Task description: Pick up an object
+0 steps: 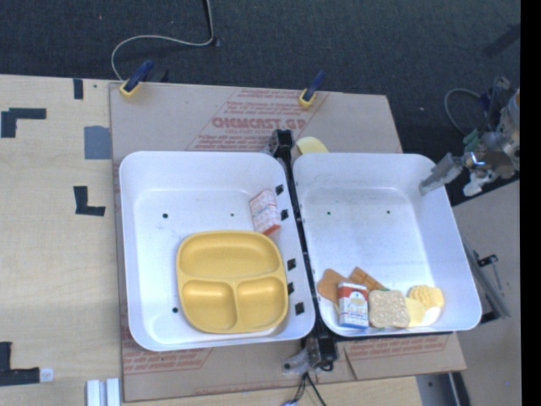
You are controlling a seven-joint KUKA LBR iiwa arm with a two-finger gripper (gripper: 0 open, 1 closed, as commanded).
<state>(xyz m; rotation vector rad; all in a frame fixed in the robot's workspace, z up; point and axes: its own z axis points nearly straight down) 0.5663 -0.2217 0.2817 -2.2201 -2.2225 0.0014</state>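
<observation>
Starting at the left, we see the pale wooden table (51, 252) with dark tape marks on it, and a brown cardboard sheet (245, 121) with red print lying over it. Two clamps hold the sheet's far edge, a yellow-tipped one (133, 83) toward the left and a blue and yellow one (311, 90) further right.

On the sheet sits the left bin (139, 227). Inside it, a yellow divided tray (232, 280) with three compartments lies flat in the near half. Just beyond the tray's far right corner, by the bin's right wall, we find a small red and white packet (265, 211).

A row of black clips (290, 218) joins the two bins along their shared wall, and a pale yellow round thing (312, 145) peeks out behind the bins at the far end of that seam.

The right bin (439, 227) keeps its things bunched along the near wall. From the seam outward we see brown cracker pieces (336, 282), a small red and white carton (352, 304), a slice of toy bread (388, 309) and a pale yellow ridged piece (424, 302), each touching or overlapping its neighbour.

At the right bin's far right corner we see the gripper (439, 174) above the rim, well apart from the pile. We cannot tell how it is set, and nothing shows in its grasp.
</observation>
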